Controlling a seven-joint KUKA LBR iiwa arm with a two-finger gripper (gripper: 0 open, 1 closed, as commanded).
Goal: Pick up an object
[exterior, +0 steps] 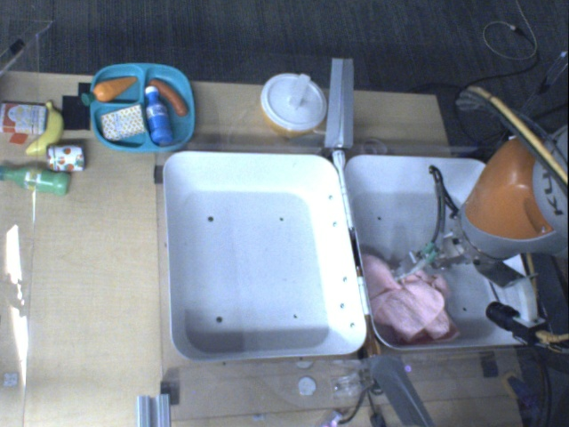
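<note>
1. Camera view: a pink cloth (407, 306) lies crumpled at the lower left of the right bin (391, 194), in the frame's lower right.
2. The gripper (427, 258) sits just above the cloth's top edge; whether it grips cannot be told.
3. The left bin (258, 256) fills mid-frame.

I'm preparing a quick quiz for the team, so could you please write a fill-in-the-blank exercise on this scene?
1. The pink cloth lies in the ____ bin.
2. The gripper hangs just above the ____ cloth.
3. The blue divided tray sits behind the ____ bin.

Missing words: right; pink; left
</note>
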